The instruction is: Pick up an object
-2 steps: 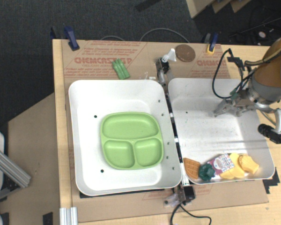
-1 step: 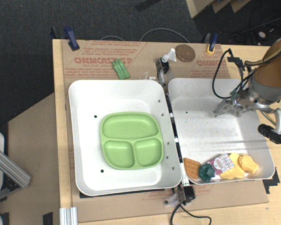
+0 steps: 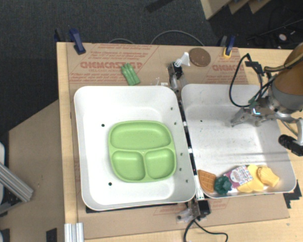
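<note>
The left bin bears a green divided tray. In the right bin, small objects crowd the near wall — cramped picking. The gripper hovers at the far right over bare floor, fingers spread and gripping nothing — so no pick is made yet, though the bin's middle leaves open room to travel.

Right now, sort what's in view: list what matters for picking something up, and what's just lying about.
For the job:
- tool, over the right bin
- pile of small items along that bin's near edge

Lying about:
- green divided tray in the left bin
- green clip on the bench
- brown disc
</note>
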